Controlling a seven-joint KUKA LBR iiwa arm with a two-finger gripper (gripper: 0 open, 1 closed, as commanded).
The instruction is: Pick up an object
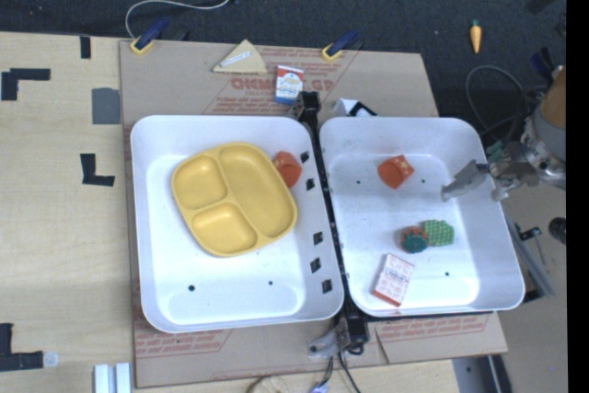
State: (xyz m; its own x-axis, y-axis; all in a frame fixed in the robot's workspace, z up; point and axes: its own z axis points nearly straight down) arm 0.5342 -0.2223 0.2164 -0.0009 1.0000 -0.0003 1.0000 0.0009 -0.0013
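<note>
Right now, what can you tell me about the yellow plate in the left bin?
The yellow plate is a rounded, divided dish, plastic by its look, with three compartments: two toward the back and one toward the front. Nothing lies in any compartment. It lies flat on the floor of the left bin, turned at a slant to the walls, nearer the back and the right side. A small orange object sits against its back right edge.

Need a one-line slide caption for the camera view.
Arm's gripper hovers at right bin's edge near orange block; yellow divided plate fills left bin.
</note>
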